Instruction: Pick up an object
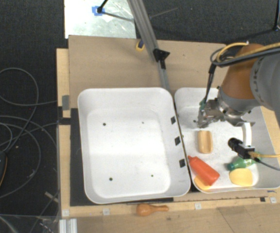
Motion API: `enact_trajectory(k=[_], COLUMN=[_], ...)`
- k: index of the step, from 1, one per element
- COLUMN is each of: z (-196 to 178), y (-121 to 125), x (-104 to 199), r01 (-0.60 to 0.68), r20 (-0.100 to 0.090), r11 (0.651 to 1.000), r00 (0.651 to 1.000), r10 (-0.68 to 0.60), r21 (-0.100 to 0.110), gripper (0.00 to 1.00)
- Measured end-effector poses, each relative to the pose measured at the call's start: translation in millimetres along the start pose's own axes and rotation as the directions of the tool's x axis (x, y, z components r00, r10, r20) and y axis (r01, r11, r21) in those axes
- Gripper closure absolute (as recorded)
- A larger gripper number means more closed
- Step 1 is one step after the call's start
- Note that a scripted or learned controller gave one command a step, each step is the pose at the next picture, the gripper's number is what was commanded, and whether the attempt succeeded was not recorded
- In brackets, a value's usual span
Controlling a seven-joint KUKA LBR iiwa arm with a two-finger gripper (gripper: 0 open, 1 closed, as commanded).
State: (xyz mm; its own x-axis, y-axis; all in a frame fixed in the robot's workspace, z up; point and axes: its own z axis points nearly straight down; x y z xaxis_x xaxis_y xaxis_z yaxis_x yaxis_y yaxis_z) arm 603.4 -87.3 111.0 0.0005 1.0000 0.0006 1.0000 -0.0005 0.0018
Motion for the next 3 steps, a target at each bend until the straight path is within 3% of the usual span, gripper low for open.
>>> enact_trajectory(k=[1,2,3], z=[-63,-93,-100], y=[8,10,-6], x=[2,2,64], r01=[0.006,0.005,0.011], r20=[0.002,0.001,-0.002], r11=[1.000,1.000,1.000], r00=[1.000,1.000,1.000], r10=[-0.006,-0.005,-0.011], r21=[-0.007,-0.004,0.002], gripper=[1.00,1.00,1.00])
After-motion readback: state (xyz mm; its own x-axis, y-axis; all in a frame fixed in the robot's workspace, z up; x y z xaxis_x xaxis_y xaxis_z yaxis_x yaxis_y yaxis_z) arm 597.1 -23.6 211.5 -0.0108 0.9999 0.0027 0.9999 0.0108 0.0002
